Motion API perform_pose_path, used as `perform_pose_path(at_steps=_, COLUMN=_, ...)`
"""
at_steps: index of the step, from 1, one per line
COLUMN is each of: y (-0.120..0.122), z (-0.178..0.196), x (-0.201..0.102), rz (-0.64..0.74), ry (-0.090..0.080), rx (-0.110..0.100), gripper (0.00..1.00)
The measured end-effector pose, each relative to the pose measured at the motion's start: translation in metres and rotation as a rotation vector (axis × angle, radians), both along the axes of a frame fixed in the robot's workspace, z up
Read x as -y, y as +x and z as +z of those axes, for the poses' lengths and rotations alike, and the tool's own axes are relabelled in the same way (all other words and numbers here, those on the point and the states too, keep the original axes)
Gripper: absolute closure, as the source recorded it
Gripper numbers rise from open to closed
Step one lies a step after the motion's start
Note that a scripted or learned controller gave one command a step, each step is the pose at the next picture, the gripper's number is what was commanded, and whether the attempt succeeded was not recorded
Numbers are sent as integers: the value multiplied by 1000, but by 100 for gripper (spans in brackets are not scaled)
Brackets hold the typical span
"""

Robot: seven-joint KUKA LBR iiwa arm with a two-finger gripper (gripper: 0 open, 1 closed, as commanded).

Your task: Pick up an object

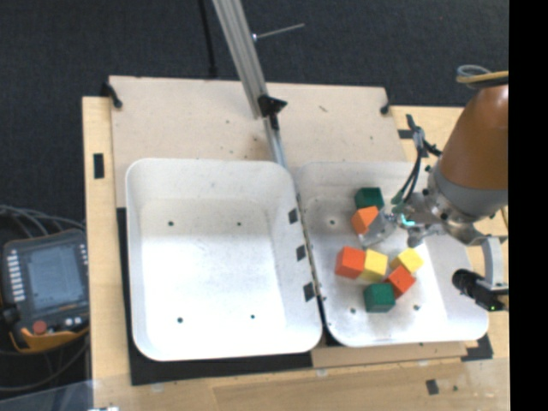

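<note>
Here the gripper [387, 227] hangs low over the right bin [445, 319], right of frame centre, touching or just beside a small orange block [365, 219]; whether it grips anything cannot be told. A green cube [369, 198] sits just above, while orange [349, 262], yellow [375, 264] and green [378, 297] blocks cluster below
</note>
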State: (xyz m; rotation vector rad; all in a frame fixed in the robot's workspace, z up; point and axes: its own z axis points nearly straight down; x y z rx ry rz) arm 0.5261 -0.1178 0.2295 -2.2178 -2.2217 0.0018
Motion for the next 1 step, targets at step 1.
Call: perform_pose_path(at_steps=1, y=1, z=2, x=0, rz=-2, ry=-1, rx=5, gripper=0)
